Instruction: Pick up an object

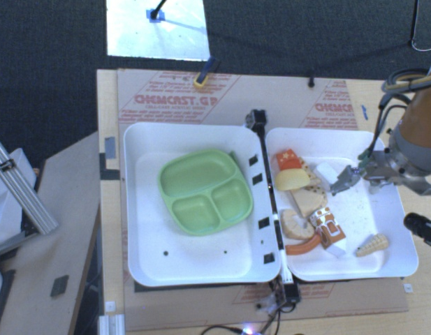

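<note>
Now | gripper [339, 181] over right bin [390, 260], fingers' state cannot tell | nearest target: yellow toy food piece [293, 180] lying just left of it, long axis left-right | pile near divider.

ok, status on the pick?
Gripper low over right bin, nothing visibly held. Toy food piled at bin's left; yellow piece nearest. Green tray in left bin, out of the way.

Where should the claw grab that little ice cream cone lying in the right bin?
Probably across the cone's wide end, coming straight down from above. It lies flat on its side, apart from the other food, so there is open floor on both sides for the claw.
</note>
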You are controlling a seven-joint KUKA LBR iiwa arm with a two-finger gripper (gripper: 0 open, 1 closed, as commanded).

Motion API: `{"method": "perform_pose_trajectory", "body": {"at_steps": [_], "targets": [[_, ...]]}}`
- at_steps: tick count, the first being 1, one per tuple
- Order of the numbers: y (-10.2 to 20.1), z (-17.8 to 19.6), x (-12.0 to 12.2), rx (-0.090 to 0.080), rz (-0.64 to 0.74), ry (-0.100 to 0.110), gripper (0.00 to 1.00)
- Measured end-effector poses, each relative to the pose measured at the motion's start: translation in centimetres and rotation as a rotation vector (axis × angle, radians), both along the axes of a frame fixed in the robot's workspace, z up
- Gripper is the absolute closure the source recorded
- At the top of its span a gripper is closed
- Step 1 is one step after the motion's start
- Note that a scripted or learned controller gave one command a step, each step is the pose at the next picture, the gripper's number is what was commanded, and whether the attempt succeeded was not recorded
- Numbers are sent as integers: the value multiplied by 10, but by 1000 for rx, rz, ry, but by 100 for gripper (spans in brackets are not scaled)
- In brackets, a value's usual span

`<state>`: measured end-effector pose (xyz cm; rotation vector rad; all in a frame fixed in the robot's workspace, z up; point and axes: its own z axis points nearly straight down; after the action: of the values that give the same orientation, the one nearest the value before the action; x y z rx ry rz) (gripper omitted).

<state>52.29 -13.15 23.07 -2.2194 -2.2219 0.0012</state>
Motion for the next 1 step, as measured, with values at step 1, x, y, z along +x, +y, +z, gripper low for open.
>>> {"method": "perform_pose_trajectory", "body": {"at_steps": [1], "targets": [[1,-42,3,1,0,1,0]]}}
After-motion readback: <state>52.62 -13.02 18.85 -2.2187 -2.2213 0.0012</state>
